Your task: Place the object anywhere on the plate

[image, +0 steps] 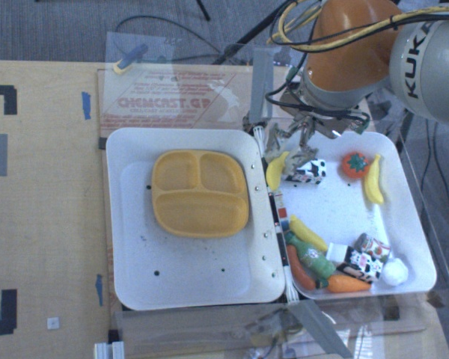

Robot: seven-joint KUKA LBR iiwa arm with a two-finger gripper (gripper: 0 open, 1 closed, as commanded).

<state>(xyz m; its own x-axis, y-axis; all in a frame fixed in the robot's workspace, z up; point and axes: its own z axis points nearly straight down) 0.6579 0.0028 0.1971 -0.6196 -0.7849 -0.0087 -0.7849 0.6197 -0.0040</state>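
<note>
The yellow divided plate lies in the left white bin with nothing on it. My gripper hangs over the upper left corner of the right bin, directly above a small black-and-white cow toy. It looks to be touching or just above the toy's top. A yellow banana-shaped piece leans on the bin wall just left of the cow toy. The orange wrist dome hides the bin's far rim.
A red tomato and a yellow banana lie at the right bin's far right. Along its near edge sit a yellow piece, a green bottle, a carrot, a cow-pattern carton and a white ball.
</note>
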